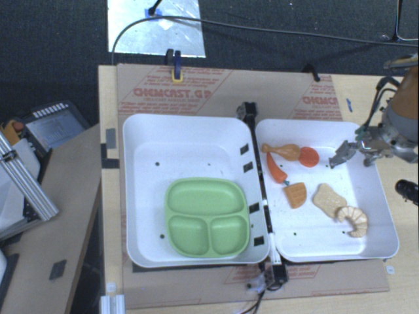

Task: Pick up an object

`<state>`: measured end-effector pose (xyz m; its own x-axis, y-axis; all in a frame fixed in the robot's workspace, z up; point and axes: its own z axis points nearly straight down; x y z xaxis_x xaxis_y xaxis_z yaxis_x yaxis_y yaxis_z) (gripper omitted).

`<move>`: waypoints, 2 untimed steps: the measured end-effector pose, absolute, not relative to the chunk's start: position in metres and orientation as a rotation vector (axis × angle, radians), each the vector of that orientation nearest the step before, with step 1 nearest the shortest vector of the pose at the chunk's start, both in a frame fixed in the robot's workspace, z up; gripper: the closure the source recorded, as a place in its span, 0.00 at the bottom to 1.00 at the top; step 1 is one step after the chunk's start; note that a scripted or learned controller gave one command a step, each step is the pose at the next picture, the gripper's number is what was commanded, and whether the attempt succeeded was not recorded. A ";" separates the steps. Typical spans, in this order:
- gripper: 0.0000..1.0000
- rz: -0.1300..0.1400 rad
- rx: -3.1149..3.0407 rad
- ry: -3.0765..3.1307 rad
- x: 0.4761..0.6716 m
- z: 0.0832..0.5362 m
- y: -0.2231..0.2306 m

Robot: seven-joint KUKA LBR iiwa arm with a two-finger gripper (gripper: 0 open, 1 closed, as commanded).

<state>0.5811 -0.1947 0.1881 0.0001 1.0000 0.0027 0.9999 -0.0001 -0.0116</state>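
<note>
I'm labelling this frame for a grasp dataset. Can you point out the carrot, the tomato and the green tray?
carrot (276, 167): camera view, middle of its orange body.
tomato (309, 156): camera view, centre of its red top.
green tray (171, 201): camera view, its left rim.

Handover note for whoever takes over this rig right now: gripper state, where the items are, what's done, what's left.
Gripper: open, holding nothing, over the right bin's far right side.
Right bin: drumstick, tomato, carrot, orange wedge, bread piece, shrimp.
Left bin: green divided plate.
Done: nothing picked yet.
Left: descend, grasp one item, lift.
</note>
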 end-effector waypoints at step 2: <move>0.00 0.001 -2.214 -2.226 0.586 0.149 -0.185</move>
<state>0.5862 -0.1848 0.1486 -0.0054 1.0000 0.0008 1.0000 0.0054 -0.0018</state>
